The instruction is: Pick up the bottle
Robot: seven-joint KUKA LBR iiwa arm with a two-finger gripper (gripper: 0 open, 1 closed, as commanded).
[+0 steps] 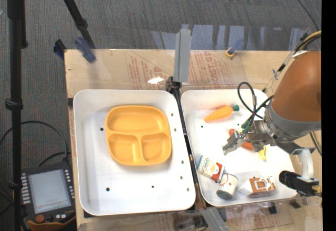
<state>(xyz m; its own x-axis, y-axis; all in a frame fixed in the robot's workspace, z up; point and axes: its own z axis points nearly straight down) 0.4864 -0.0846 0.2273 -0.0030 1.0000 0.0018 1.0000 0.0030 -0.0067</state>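
Step in hand: approach, no pick made yet as I judge it. End effector (234, 143): one, hanging over the middle of the right bin (193, 100), above some small orange-red bits; whether it is wide or narrow I cannot tell from here, and I see nothing held in it. Bottle (227, 186): one, by my reading the short white cylinder lying on its side at the near edge of the right bin, though it is small and I hold that loosely. It lies just right of the carton (210, 167) and left of the box (261, 185), near both. Next move, in my judgement: bring the end effector nearer and slightly left to sit over the bottle, turn it across the body and come down between the neighbours without knocking them. Count: bins, two, side by side on the table (121, 70). Left bin (84, 172): one yellow plate (139, 134) of three compartments. Right bin: one carrot (219, 114) at the far side, one carton, one bottle, one box, one small yellow piece (262, 154), and the orange-red bits, partly hidden, number not clear.
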